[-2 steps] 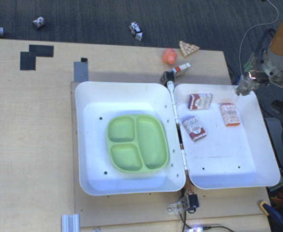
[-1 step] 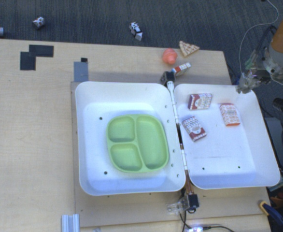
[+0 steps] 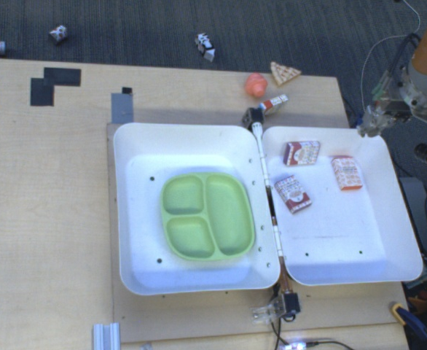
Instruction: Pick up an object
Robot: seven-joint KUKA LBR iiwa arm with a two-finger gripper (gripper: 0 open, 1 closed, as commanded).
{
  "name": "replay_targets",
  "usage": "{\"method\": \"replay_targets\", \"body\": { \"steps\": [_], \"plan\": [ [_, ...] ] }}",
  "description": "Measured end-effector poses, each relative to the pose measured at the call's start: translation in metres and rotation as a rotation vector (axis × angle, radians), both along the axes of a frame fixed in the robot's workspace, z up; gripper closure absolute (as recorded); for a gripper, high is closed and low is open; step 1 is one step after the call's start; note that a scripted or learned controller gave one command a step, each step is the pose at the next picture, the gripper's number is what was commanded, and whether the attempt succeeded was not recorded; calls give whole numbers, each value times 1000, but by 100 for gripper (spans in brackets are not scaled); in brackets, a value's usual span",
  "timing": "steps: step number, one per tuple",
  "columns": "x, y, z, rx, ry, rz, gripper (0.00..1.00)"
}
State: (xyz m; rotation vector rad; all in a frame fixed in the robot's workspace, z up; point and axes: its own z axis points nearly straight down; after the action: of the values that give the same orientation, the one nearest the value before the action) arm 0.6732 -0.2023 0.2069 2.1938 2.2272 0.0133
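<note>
Claw (image 3: pixel 369 122) at the right bin's (image 3: pixel 388 268) far corner — grip state indiscernible — placed to descend toward three packets (image 3: pixel 302 153)

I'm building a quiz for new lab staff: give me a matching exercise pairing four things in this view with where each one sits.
Things:
1. green divided plate
2. orange-and-white packet
3. orange ball
4. end effector

Places:
A. on the wooden bench beyond the bins
B. in the left bin
C. over the right bin's far right corner
D. in the right bin, toward its far right

Pairs: 1-B, 2-D, 3-A, 4-C
</note>
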Motion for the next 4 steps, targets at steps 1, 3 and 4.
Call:
{"method": "replay_targets", "body": {
  "steps": [1,3,4],
  "plan": [
    [2,1,12,-2,-5,6,100],
    [-15,66,62,4,10,-13,100],
    [-108,44,41,4,15,-13,100]
  ]
}}
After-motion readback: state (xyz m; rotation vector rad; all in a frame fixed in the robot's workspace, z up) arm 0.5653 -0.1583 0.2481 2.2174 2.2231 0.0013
